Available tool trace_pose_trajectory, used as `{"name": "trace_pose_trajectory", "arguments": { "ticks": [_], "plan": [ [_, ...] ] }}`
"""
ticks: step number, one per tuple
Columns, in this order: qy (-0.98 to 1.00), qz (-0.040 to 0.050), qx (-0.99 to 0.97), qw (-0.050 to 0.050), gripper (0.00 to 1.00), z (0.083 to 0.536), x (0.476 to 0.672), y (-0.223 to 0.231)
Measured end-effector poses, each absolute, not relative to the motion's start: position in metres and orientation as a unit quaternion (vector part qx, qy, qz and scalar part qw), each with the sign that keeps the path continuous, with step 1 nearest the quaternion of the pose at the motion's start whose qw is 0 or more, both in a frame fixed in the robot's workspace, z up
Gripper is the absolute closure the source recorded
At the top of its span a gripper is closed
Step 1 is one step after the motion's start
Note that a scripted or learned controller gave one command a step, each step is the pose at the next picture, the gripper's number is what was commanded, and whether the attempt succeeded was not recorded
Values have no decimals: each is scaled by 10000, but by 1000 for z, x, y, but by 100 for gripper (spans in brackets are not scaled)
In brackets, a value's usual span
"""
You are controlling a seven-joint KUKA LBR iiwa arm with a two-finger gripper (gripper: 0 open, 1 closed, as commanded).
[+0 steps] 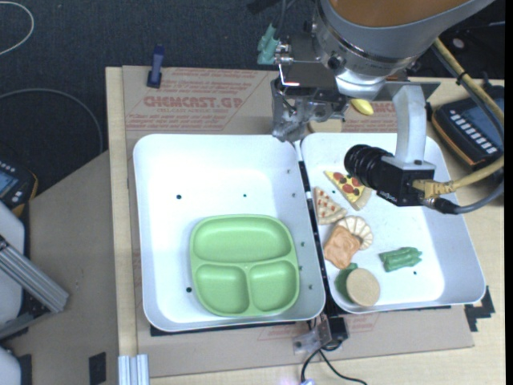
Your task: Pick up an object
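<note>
While the bins are smooth, glossy white plastic w/ rounded corners, the green tray (243, 263) is matte and rounded-rectangular, w/ three recessed compartments. It lies in the left bin (160, 215), toward the near side, and serves as ref. for all positions below.

Arm (385, 6): grey housing w/ orange band, entering above and beyond the tray. The gripper (292, 127) points down at the far rim, beyond the tray's far right corner. Open/closed state: cannot tell; nothing is seen held.

Task objects, all in the right bin (449, 247), view-right of the tray:
- pizza wedge (348, 184), red-spotted, farthest back;
- second wedge (326, 205), closest to the tray;
- orange-brown lumpy piece (342, 247), touching a ribbed pale shell shape (359, 229);
- green knobbly piece (400, 258), farthest from the tray;
- flat tan disc (361, 286) w/ green edge, near side.
</note>
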State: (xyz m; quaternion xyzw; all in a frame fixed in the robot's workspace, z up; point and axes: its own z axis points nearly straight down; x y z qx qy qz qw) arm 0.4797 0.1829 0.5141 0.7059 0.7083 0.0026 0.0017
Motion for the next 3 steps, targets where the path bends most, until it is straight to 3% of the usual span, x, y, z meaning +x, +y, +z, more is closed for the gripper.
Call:
{"name": "trace_pose_trajectory", "arguments": {
  "ticks": [1,3],
  "plan": [
    [7086,27,7056,8,100,536,479,227],
    [7075,-18,7067,-8,100,517,479,224]
  ]
}}
